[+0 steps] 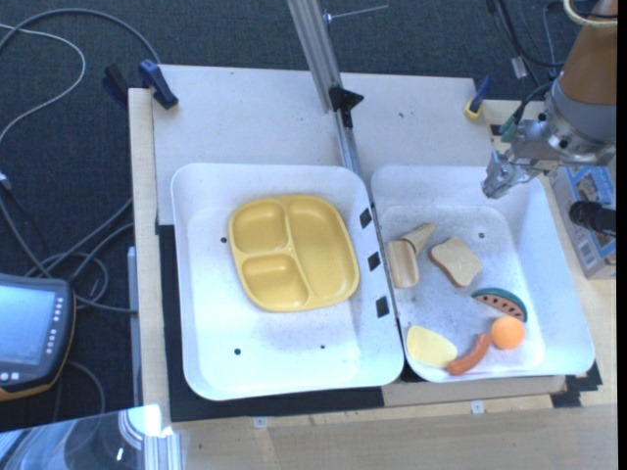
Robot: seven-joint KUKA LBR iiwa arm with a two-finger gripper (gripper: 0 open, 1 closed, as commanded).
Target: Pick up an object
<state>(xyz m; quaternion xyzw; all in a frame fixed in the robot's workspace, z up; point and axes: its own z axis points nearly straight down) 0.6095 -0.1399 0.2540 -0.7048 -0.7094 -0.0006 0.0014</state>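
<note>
You see the arm (588,86): an orange band above a grey wrist, black cables looped beside it, ending in a small metallic gripper (498,181) of silver-grey parts.

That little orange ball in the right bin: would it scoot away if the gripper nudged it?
Probably. The small round orange ball looks smooth and has no flat side, so it would likely roll. The orange-red sausage-shaped toy and the watermelon slice toy lie close beside it and might stop it. It looks like light plastic, though I cannot confirm that.

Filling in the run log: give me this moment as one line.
gripper: above right bin's far corner, holding nothing | orange ball, sausage, toast: in right bin | yellow plate: left bin
</note>
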